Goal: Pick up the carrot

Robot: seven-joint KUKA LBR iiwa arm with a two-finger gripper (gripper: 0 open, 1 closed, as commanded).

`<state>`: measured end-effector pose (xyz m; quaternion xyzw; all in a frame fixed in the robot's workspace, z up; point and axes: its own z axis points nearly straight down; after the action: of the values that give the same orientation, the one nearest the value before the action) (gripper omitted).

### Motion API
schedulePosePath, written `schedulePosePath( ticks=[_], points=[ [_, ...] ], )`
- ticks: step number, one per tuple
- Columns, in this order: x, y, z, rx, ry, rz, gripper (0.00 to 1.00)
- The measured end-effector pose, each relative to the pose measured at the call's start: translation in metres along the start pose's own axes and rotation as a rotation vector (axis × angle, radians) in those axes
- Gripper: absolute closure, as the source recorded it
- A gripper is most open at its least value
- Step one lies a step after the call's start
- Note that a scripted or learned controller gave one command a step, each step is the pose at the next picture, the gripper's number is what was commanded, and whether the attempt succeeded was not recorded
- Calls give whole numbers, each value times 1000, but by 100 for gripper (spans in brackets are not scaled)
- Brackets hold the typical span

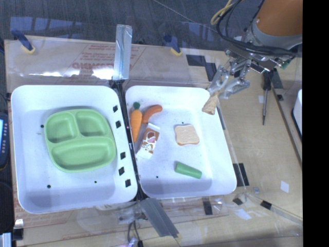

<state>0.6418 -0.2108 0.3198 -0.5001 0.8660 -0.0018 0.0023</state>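
Note:
The carrot (135,123), orange with a green top, lies along the left wall of the right bin (222,161), pointing toward the front. My gripper (217,92) hangs over that bin's far right corner, well to the right of the carrot. It is shut on a small tan wedge (210,106) that dangles from its fingertips just above the bin's rim.
An orange-red sausage (152,111) touches the carrot's right side, and a small printed packet (148,140) lies just in front. A toast slice (186,135) and a green cylinder (187,170) lie further right. The left bin (25,184) holds a green divided plate (79,138).

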Motion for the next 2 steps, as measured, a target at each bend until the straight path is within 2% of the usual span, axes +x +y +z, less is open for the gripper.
schedulePosePath(
  ticks=[1, 2],
  points=[
    [-14, -7, 42, -10, 1, -73, 100],
    [-16, -8, 29, -4, -2, -76, 100]
  ],
)
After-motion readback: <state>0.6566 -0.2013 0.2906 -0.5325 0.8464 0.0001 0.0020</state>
